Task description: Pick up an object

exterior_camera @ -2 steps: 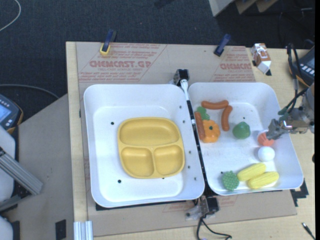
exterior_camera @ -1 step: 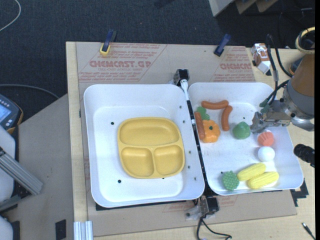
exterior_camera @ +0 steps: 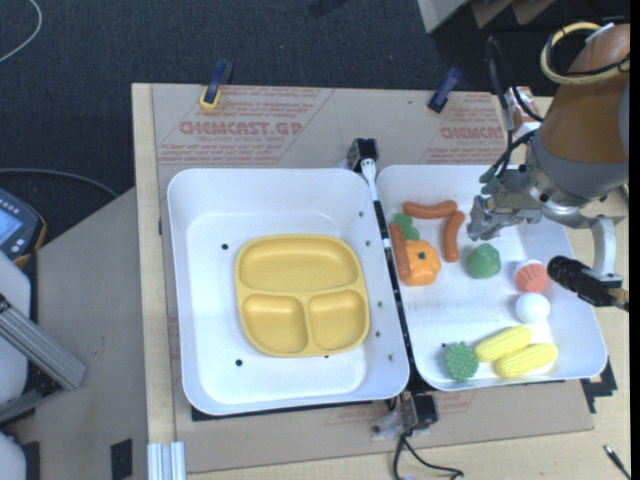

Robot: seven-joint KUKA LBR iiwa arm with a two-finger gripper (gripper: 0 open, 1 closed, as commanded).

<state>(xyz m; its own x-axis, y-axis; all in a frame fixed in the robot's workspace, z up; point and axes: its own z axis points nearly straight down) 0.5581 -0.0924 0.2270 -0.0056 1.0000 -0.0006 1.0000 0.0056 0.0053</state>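
Camera view: gripper [exterior_camera: 484, 224] low in right bin [exterior_camera: 575, 363], just above green ball [exterior_camera: 483, 261].
Whether it is open or closed, cannot tell; sausage [exterior_camera: 452, 236] just beside ball, could get nudged or pinched instead.

A robotics lab is being shown: clamps [exterior_camera: 213, 85] are holding a paper-covered board [exterior_camera: 290, 128] left of the gripper [exterior_camera: 484, 223], cables [exterior_camera: 420, 453] trailing below.
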